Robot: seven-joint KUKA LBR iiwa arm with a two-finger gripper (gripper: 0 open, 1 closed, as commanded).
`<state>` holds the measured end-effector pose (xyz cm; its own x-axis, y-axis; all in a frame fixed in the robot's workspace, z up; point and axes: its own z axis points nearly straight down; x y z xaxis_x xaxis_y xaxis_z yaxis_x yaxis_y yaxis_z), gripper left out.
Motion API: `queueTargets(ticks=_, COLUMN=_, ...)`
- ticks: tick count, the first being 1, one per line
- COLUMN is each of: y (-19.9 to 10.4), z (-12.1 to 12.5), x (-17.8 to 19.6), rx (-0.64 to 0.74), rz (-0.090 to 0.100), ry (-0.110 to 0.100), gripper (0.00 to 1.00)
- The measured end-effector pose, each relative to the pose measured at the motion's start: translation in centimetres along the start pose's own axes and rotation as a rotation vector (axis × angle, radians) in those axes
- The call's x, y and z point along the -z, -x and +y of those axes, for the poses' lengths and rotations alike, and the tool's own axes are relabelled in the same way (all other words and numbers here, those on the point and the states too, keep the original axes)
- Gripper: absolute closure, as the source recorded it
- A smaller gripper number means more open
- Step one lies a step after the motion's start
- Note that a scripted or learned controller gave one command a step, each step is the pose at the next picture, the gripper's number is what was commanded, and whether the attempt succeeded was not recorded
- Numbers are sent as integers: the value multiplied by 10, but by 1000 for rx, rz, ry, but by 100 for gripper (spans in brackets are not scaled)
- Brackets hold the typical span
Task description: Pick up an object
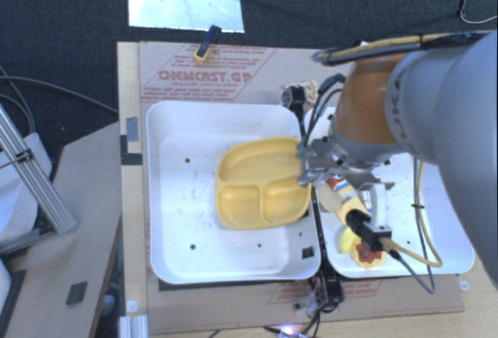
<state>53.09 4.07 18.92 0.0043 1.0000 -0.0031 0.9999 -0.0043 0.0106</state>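
Observation:
A yellow divided plate (257,184) lies in the left white bin (175,196), towards its right side. My gripper (306,167) is down at the plate's right rim, close to the wall between the two bins. The wrist and its cables hide the contact, so I cannot tell whether anything is gripped. In the right bin (447,247), a small yellow and red object (359,249) lies near the front. A white item with red and blue marks (340,185) lies just under the wrist.
The grey arm with its orange band (366,99) covers much of the right bin. A yellow cable (424,235) loops over that bin. A blue and yellow tool (207,43) rests on the cardboard behind the bins.

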Motion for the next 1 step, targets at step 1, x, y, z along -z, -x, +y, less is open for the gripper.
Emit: queueTargets(ticks=1, y=-63, z=-41, x=25, rx=14, rz=6, ry=-11, gripper=100)
